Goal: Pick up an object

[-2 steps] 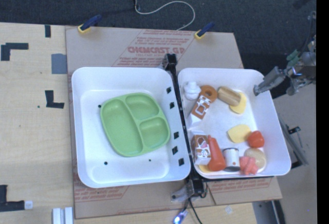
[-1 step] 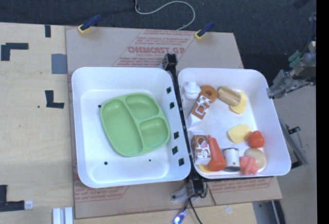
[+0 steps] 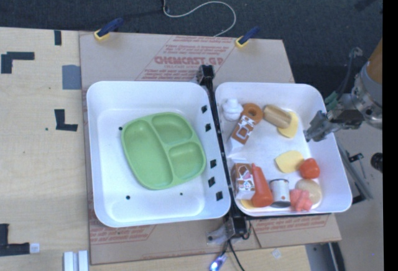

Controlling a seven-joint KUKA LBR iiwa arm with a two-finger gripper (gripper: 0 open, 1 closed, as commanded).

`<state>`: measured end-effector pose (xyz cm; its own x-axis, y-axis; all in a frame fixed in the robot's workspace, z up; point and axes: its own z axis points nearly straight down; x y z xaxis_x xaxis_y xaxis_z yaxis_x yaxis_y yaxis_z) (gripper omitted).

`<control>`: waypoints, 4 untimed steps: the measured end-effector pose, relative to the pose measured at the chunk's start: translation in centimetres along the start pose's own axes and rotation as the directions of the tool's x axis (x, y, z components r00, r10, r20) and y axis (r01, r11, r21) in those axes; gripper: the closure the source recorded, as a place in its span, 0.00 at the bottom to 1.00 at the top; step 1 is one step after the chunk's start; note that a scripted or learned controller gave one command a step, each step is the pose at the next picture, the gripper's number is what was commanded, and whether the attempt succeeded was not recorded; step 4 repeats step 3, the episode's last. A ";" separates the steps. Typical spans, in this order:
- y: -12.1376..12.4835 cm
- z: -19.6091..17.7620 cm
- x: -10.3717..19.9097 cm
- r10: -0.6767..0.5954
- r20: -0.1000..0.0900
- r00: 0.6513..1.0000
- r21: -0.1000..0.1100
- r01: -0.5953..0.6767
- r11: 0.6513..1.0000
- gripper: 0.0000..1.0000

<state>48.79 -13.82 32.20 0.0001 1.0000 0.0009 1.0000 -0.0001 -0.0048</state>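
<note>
The right bin [image 3: 311, 94] holds several toy foods: a white bottle [image 3: 231, 109], a brown doughnut [image 3: 251, 109], an orange-brown carton [image 3: 242, 130], a bread roll [image 3: 278, 117], a yellow wedge [image 3: 289, 161], a red tomato [image 3: 310, 168], a printed carton [image 3: 244, 179], a red-orange piece [image 3: 261, 191], a small can [image 3: 280, 189] and a pink piece [image 3: 300, 200]. My gripper [image 3: 317, 127] hangs over the bin's right rim, above and to the right of the yellow wedge. Nothing shows between its dark fingers.
The left bin [image 3: 106, 139] carries a green divided plate [image 3: 163, 150]. Both bins rest on a cardboard sheet [image 3: 180, 58] held by two clamps [image 3: 108, 28]. A white cable [image 3: 199, 9] loops at the back. Black clips [image 3: 207, 74] line the seam between the bins.
</note>
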 end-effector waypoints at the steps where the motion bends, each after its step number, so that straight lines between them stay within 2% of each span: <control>1: 0.4 -4.8 5.7 -0.006 0.001 1.000 -0.007 0.006 1.000 1.00; 2: -0.4 -13.3 9.6 -0.007 0.001 1.000 -0.013 0.007 1.000 1.00; 3: -0.5 -4.1 15.8 -0.006 0.001 1.000 0.004 0.006 1.000 1.00; 4: -0.5 -4.1 15.8 -0.006 0.001 1.000 0.004 0.006 1.000 1.00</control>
